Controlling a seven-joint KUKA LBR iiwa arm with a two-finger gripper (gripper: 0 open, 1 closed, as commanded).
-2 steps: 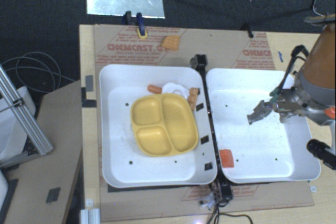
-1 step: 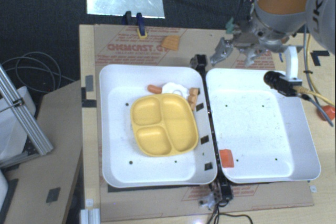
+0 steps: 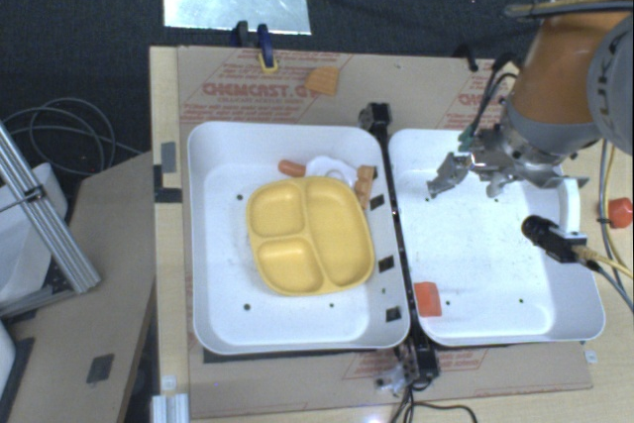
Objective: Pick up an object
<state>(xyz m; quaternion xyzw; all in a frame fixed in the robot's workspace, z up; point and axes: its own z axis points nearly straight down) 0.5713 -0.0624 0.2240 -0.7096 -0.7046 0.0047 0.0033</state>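
**Desk:** What is pictured, largest first?

**Caption writer:** The grey-and-orange arm [image 3: 570,79] is seen reaching in over the right bin [image 3: 495,317]. Beside it is the left bin [image 3: 213,243], much of whose floor is taken up by a yellow divided plate [image 3: 307,235].

**Desk:** And the tool?

**Caption writer:** The gripper [image 3: 466,179] is held above the upper part of the right bin. It appears spread wide, and nothing is seen between its fingers.

**Desk:** Where are the things that could be picked?

**Caption writer:** An orange-red block [image 3: 426,298] is lying at the right bin's lower left corner, well apart from the gripper. In the left bin, behind the plate, a tan block [image 3: 365,181] is set near the divider, with a white piece [image 3: 333,167] and a small orange piece [image 3: 291,168] alongside.

**Desk:** How far along is the job?

**Caption writer:** Nothing has been gripped or lifted. It is judged to be at its opening stage: a target must be settled on, the gripper lowered over it, closed and raised. The orange-red block is the likeliest candidate, being the lone item in the bin under the arm.
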